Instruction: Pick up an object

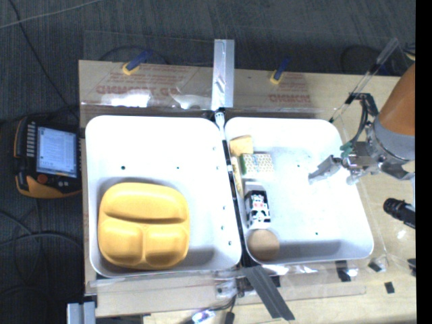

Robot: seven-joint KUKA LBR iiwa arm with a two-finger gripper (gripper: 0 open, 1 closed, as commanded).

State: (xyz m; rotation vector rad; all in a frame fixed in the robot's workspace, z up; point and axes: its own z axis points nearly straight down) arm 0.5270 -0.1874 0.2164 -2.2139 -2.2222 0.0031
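Four small objects line the left wall of the right bin [317,221]: a tan block [241,144], a white sponge with green dots [259,163], a small black-and-white carton [257,207] and a brown ball [263,243]. The left bin [155,147] holds a large yellow bread-shaped object [143,223] in its front half. My gripper [335,175] hovers over the right side of the right bin, well to the right of the small objects. Its fingers are spread open with nothing between them.
A teach pendant [48,156] lies on the floor left of the bench. A metal divider post [223,73] stands behind the seam between the bins. Cables run beside the arm [398,123] at the right edge.
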